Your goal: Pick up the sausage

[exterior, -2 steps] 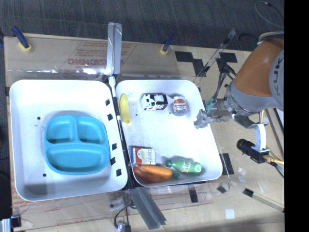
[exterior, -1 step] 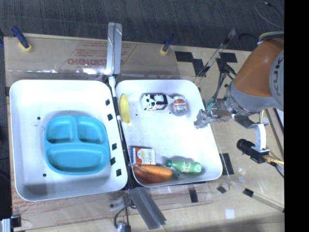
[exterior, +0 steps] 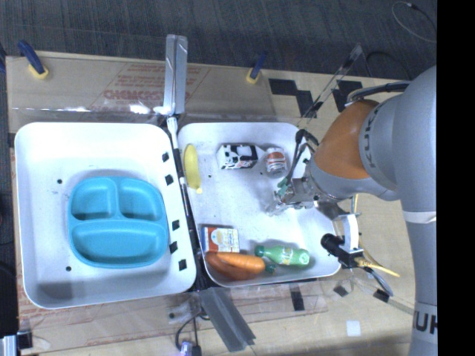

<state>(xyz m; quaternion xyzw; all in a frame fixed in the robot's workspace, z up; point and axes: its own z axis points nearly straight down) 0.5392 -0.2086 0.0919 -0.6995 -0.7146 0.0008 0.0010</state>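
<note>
i see a dark grey carpet floor (exterior: 223, 13) along the top, a light wood bench top (exterior: 89, 80) under a clear plastic sheet (exterior: 133, 91), blue clamps (exterior: 33, 59) on its far edge, black cables (exterior: 415, 13) top right, even light.

This is a robotics lab: an industrial arm (exterior: 401, 154) reaches over a plywood surface (exterior: 96, 80) fitted with two white bins (exterior: 30, 199), blue clamps (exterior: 33, 59) holding its edge, loose cables (exterior: 415, 13) behind the tool, and dark carpet (exterior: 223, 13) beyond.
</note>
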